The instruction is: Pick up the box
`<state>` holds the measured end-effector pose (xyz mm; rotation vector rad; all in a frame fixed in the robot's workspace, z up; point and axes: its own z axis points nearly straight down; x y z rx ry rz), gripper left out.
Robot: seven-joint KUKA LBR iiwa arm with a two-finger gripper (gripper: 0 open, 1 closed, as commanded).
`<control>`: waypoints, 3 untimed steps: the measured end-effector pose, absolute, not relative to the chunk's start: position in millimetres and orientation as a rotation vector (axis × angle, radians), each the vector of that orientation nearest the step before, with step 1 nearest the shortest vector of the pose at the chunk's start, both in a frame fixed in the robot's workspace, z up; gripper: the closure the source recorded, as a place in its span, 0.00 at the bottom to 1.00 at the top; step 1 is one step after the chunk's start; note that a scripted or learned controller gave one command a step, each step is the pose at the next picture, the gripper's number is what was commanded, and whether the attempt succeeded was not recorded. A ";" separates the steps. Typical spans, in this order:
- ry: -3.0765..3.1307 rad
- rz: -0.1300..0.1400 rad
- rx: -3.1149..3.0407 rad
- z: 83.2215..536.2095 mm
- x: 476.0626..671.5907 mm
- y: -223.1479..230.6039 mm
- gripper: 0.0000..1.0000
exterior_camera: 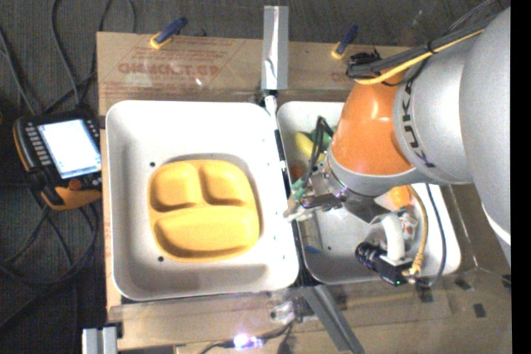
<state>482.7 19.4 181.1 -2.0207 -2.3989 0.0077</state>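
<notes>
Arm [390, 137] hangs over right bin [448, 253], hiding most of it; jaws' state can't tell. Box not identifiable under the arm. Yellow divided tray [205, 207] sits mid left bin [124, 178].

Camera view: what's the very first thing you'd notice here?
The big yellow divided tray pops out, lying in the middle of the left white bin. Next comes the robot arm, grey with a bright orange band, leaning in from the right over the right bin. Off to the far left, a handheld screen glows on the dark floor.
</notes>
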 end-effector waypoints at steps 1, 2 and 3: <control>-2.396 0.015 -2.016 187.5 482.3 20.1 1.00; -2.149 0.012 -2.287 181.6 482.3 48.8 1.00; -2.147 0.024 -2.284 188.0 481.7 48.6 1.00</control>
